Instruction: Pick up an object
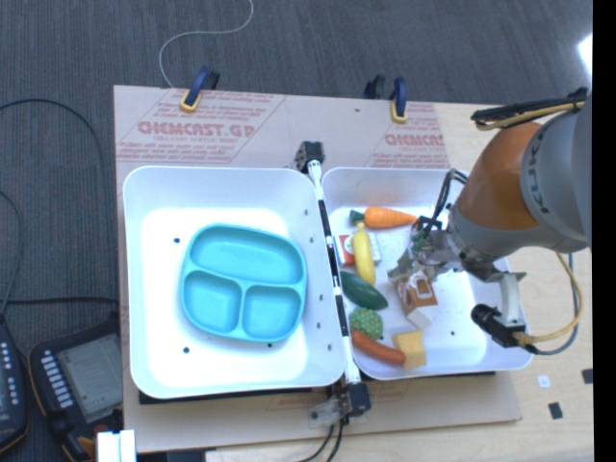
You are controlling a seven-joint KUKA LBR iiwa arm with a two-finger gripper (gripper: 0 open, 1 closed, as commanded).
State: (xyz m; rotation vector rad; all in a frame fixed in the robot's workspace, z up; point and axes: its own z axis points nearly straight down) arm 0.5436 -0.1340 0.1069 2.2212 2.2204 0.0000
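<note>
My gripper hangs over the middle of the right bin, below the grey arm with its orange band. Just under it lies a small brown carton; whether the two touch is unclear. Around it lie toy foods: an orange carrot at the back, a yellow banana, a red and white packet, a dark green cucumber, a broccoli piece, a red sausage and a yellow cheese block at the front.
The left bin holds a blue divided plate. A black cable with a connector loops off the arm over the right bin's right side. Clamps hold the board at the back.
</note>
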